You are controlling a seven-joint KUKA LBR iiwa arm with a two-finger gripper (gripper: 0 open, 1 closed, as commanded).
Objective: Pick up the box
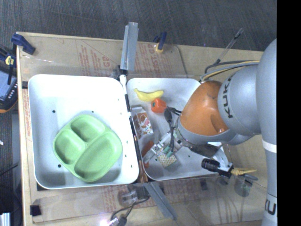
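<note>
camera view looks down on a wooden bench (70,51) that carries two white bins side by side. the left bin (42,93) holds a green divided plate (88,147) in its lower half. the right bin (188,86) holds a yellow banana (149,95) near its upper left corner, a small orange-red fruit (158,106) just right of and below it, and the box (142,124), brown and white with printed pictures, lying against the bin's left wall in the middle of the frame. the grey arm (244,102) with its orange band (202,114) reaches in from the right and covers much of the right bin. the gripper (164,147) sits low in the bin, just below and right of the box and apart from it, above a small patterned object (166,159) and near a reddish item (147,149) by the left wall. whether its grasping part is released or clenched cannot be told from here. the box lies free on the bin floor.
</note>
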